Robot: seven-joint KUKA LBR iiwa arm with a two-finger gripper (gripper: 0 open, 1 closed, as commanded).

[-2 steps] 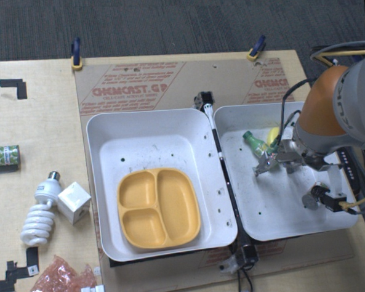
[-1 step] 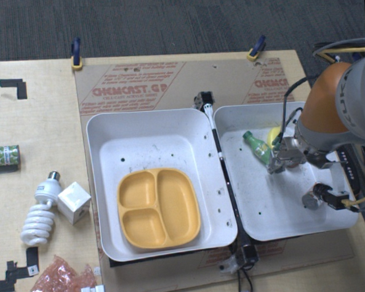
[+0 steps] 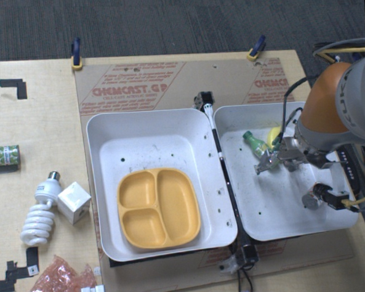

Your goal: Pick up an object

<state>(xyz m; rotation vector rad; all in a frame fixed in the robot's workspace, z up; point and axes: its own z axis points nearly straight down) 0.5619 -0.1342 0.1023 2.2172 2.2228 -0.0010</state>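
Loose odds sat out on the bench, a bulb (image 3: 38, 213) and a small can (image 3: 5, 156), well beyond the arm's reach. A yellow divided tray (image 3: 158, 207) lay flat in the left bin (image 3: 101, 135). In the right bin (image 3: 310, 218) a green bottle (image 3: 254, 141) rested beside something yellow (image 3: 272, 135), and the gripper (image 3: 265, 164) hung just below them, likely lining up; whether it was released or clenched I cannot tell

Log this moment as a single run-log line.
arm: over right bin | gripper: low, beside green bottle | grasp: none visible | left bin: yellow divided tray
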